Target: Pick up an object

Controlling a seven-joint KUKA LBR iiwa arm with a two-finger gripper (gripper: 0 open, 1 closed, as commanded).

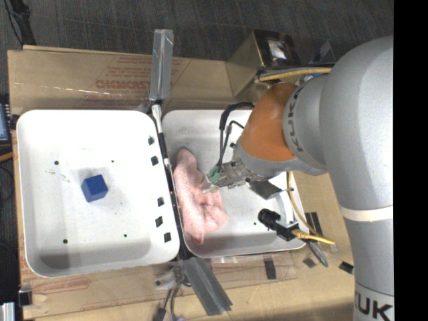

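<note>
Lying crumpled in the right bin (200, 122), a soft pink cloth (198, 198) sits beside the claw (217, 178); a hard blue cube (94, 187) occupies the left bin (40, 132).

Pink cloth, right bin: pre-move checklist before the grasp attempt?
1. Target located: pink cloth lies crumpled along the right bin's left wall. Ok.
2. End effector over the cloth's right edge. Ok.
3. Contact with the cloth: cannot tell.
4. Cloth hugs the wall between the bins, little side clearance. Not ok.
5. Blue cube sits apart in the left bin, out of the way. Ok.
</note>
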